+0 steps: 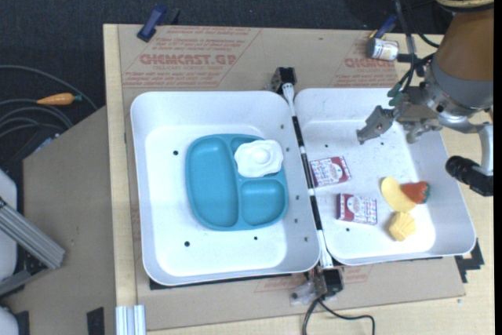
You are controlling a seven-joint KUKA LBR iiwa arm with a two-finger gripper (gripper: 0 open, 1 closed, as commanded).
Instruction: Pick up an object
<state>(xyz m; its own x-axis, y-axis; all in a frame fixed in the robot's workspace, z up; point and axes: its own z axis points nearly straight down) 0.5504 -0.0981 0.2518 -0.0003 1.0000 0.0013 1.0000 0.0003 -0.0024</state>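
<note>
Bench, brown board, two white bins side by side.

Right bin, nearest edge first: pale yellow block; just behind it a yellow piece touching a red-orange piece, possibly toy food, too small to tell. Left of these, two red-and-white packets: one lower, one nearer the divider.

Left bin: blue tray with compartments, lying flat; white lump resting in its upper right compartment.

Farther back, gripper over the right bin's far half, fingers spread apart, nothing between them, well apart from the packets and food pieces.

Bench's far edge: blue clip at left corner, small cylinder at right.
</note>
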